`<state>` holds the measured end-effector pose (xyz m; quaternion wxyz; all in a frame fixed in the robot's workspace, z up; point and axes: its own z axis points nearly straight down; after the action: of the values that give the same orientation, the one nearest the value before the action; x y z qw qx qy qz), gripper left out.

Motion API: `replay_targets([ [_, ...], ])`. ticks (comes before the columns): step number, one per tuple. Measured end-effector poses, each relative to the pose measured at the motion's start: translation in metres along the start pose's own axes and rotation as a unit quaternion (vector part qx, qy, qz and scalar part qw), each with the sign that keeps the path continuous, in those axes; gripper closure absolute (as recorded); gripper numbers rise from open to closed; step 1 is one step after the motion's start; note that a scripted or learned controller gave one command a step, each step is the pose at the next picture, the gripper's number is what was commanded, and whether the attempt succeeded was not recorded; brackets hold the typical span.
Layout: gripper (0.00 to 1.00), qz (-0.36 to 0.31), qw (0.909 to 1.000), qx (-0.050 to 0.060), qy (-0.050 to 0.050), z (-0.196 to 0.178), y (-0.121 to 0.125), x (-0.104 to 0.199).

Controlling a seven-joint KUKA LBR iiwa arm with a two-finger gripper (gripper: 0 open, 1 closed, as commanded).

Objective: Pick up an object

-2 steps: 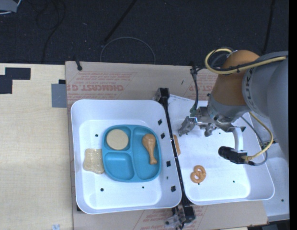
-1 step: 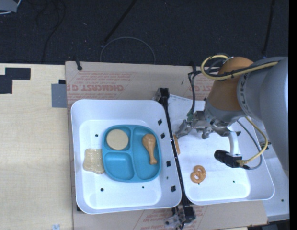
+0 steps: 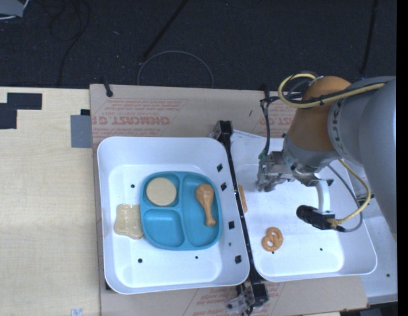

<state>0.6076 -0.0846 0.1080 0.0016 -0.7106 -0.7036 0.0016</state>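
A small orange pretzel (image 3: 272, 239) lies on the floor of the right bin (image 3: 349, 259), near its front left. My gripper (image 3: 268, 182) hangs over the back left of this bin, above and a little behind the pretzel and apart from it. A thin orange piece (image 3: 242, 199) lies against the bin's left wall, just left of the gripper. In the left bin (image 3: 118, 268) a blue divided plate (image 3: 171, 232) holds a round tan biscuit (image 3: 160, 191) and a toy drumstick (image 3: 206, 203). A pale slice of toast (image 3: 128, 221) lies at the plate's left edge.
A black divider (image 3: 233, 203) runs between the two bins. The grey arm with its orange band (image 3: 316, 120) and yellow cables covers the right bin's back right. A black cable fitting (image 3: 314, 216) hangs over that bin's middle. Both bins rest on brown cardboard (image 3: 164, 110).
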Motion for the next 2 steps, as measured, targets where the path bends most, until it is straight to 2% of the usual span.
replay_targets([
  [1, 1.00, -0.003, 1.0000, -0.003, 0.000, -0.061, 0.007, -0.003],
  [2, 1.00, -0.005, 1.0000, -0.003, 0.000, -0.104, 0.008, -0.004],
])
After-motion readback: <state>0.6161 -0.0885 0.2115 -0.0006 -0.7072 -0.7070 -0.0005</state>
